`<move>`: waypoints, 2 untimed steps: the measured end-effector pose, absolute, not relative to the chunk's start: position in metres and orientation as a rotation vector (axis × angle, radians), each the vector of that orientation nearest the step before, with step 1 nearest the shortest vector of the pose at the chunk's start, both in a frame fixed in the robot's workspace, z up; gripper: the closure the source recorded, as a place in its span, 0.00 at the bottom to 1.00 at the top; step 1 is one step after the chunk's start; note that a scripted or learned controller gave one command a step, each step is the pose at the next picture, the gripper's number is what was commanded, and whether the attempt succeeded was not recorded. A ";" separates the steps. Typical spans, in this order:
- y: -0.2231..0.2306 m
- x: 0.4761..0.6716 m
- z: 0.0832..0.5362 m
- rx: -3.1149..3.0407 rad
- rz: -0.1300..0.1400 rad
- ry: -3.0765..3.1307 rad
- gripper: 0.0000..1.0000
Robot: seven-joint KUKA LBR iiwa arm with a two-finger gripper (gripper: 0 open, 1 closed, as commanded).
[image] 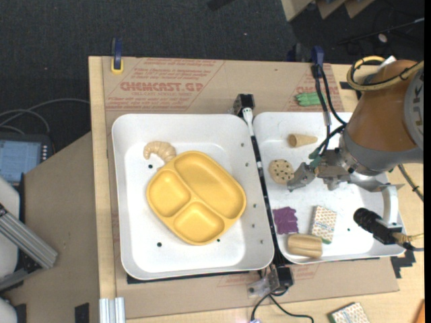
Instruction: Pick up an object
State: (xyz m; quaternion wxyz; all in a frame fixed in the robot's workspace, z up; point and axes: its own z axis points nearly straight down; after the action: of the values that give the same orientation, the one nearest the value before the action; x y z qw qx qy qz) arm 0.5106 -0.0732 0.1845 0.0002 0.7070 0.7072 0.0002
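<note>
The likeliest target, a round speckled cookie (281, 170), lay flat on the floor of the right bin (350, 244), close to its left wall. The gripper (301, 175) hung just beside it on the right, dark fingertips pointing toward it, though whether they touched it was hard to judge from this angle. The fingers appeared slightly parted with nothing between them, so no grasp had been made. Around the cookie in the same bin sat a small cone (302, 140) above, a purple piece (284, 219) below, a patterned packet (324, 222) and a tan cylinder (304, 245) near the front wall. The left bin (128, 180) carried a yellow divided tray (194, 196) and a pale croissant-like toy (159, 151). The task seemed barely started: closing on an object and lifting it both remained.
</note>
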 end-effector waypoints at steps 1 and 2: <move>-0.106 0.476 0.123 2.232 -0.009 2.222 0.00; -0.093 0.512 0.084 2.215 0.004 2.218 0.00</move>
State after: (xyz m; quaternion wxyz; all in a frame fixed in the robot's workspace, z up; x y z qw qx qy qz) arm 0.5117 -0.0927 0.0840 0.0034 0.7066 0.7076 0.0014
